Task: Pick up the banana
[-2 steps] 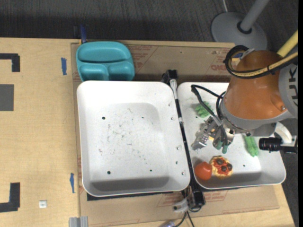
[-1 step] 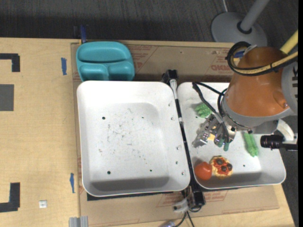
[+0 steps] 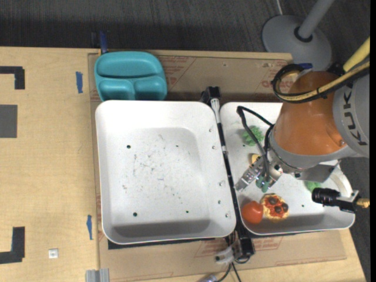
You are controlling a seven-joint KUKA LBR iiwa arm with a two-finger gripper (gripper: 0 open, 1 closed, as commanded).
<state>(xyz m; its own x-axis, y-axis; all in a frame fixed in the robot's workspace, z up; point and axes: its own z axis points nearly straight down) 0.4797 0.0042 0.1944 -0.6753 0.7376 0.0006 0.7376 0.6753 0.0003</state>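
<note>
My gripper (image 3: 258, 178) hangs low over the left half of the right bin (image 3: 294, 225), under the orange band of the arm (image 3: 308, 119). A small yellowish piece (image 3: 254, 157) peeks out just above the gripper at the arm's edge. It may be the banana, but too little of it shows to tell. The arm hides most of the bin's middle. I see nothing held in the gripper.
A red tomato (image 3: 252, 212) and a pizza-slice toy (image 3: 274, 206) lie near the right bin's front edge, just below the gripper. Green items sit at the back (image 3: 254, 135) and right (image 3: 309, 185). The left bin (image 3: 158, 169) adjoins; a teal tray (image 3: 130, 75) stands behind it.
</note>
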